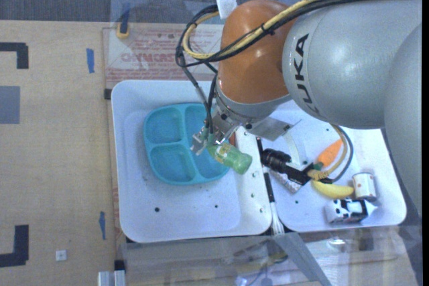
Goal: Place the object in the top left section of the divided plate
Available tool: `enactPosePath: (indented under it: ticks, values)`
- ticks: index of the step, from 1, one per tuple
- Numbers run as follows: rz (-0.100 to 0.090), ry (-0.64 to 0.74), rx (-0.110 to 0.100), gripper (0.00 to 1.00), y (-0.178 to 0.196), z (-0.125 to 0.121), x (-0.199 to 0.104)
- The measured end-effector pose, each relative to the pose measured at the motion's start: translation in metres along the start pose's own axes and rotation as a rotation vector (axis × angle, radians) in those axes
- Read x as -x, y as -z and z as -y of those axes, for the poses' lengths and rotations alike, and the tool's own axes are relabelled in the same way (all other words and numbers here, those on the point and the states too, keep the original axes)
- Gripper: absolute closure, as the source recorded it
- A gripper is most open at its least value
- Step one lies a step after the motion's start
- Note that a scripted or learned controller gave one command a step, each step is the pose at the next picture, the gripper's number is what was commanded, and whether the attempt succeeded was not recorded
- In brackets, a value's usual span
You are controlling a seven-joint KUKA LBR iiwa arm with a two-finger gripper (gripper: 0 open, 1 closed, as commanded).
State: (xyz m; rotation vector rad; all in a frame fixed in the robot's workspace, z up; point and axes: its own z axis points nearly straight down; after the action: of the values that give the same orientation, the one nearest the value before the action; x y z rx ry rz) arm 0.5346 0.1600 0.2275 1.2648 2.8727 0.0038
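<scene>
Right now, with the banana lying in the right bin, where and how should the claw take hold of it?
Take the banana at its middle, coming down from above. It lies flat with its length running left to right, so closing across the narrow width looks safest; a small white container crowds its right end.

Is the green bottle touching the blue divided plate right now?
Cannot tell. In the camera view the green bottle overlaps the right rim of the blue divided plate, but from above neither contact nor a gap shows plainly.
</scene>
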Motion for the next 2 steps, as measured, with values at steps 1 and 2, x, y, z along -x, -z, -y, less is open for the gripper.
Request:
enactPosePath:
  ticks: [1,2]
  values:
    - [-0.001,-0.002,-0.001,1.00,0.029,-0.025,-0.019]
    - [0.001,0.153,0.001,1.00,-0.015,-0.061,0.018]
